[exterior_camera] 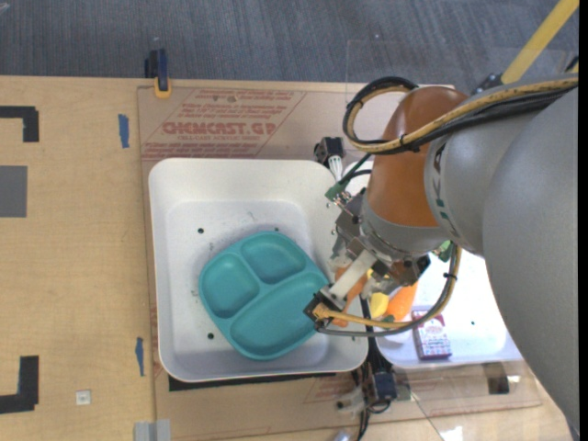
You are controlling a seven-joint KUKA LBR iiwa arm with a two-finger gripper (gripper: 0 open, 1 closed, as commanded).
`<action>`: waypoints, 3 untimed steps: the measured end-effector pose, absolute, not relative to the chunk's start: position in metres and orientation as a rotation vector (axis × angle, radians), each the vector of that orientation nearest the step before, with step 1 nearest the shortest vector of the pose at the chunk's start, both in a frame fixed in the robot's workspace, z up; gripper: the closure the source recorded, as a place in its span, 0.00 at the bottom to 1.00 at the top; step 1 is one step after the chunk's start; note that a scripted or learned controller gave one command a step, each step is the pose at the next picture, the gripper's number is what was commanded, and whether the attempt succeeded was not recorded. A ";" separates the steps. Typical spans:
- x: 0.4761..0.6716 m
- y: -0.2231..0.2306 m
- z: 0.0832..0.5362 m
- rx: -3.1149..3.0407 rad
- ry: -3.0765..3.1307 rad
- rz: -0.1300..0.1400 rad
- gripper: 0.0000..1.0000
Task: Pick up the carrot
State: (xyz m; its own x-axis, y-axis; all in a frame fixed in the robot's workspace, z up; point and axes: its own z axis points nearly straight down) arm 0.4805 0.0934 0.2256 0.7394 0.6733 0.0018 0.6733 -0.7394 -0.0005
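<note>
Though partly obscured, carrot (pixel 402 303) beneath arm (pixel 514 173)

The orange carrot (pixel 401 302) is recorded in the right bin (pixel 482 333), close to its left wall and largely covered from above.

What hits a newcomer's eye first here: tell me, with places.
The grey arm with its orange band reaches in from the right, over the seam between the bins. A teal divided plate lies in the left bin, and the orange carrot peeks out under the wrist in the right bin, beside a small purple box.
</note>
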 end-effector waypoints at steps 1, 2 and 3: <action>0.479 0.132 0.230 -2.806 -1.412 0.005 1.00; 0.477 0.106 0.168 -2.967 -1.018 0.020 1.00; 0.479 0.048 0.184 -2.900 -1.196 0.011 1.00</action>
